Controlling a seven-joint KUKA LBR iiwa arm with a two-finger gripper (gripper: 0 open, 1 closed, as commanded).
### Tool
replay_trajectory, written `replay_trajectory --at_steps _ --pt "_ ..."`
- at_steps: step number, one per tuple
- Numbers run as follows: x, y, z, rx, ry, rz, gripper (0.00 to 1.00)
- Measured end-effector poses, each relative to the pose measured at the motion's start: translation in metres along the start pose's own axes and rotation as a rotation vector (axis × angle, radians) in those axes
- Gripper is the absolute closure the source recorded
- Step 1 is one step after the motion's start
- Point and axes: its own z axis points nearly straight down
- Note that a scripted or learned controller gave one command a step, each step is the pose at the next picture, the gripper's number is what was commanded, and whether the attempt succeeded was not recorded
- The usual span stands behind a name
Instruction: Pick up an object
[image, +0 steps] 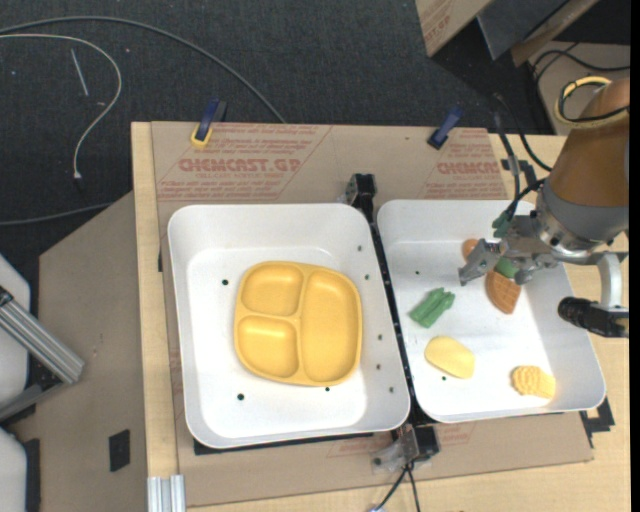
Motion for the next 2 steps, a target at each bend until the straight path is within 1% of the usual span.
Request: replay_trajectory --at_steps 1,2 --pt "0.0 0.003 -0.008 -0.015 -0.002 -0.003 0.0" --pt "0.0 0.007 0.034 -0.011 -0.001 -0.003 0.0"
